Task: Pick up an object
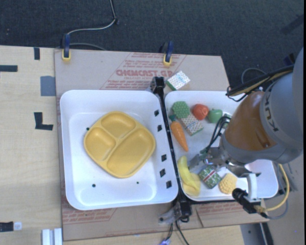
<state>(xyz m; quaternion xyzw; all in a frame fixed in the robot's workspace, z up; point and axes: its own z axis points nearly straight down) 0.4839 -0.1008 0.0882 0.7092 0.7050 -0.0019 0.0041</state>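
Right bin (214,97): toy food clustered toward left wall and near edge, all within arm reach. Gripper (206,163) lowered over near cluster, just beside green-patterned packet (209,177), banana (187,176) at left, corn (227,184) at right. Finger state: cannot tell; wrist bulk masks tips. Nothing visibly clamped. Carrot (179,135), tomato (200,111) farther off. Left bin (71,137) holds yellow divided plate (119,144). Arm cut off at right.

Premises were a robotics lab: cardboard sheet (143,68) clamped to the bench (20,137), tape markers, trailing cables.
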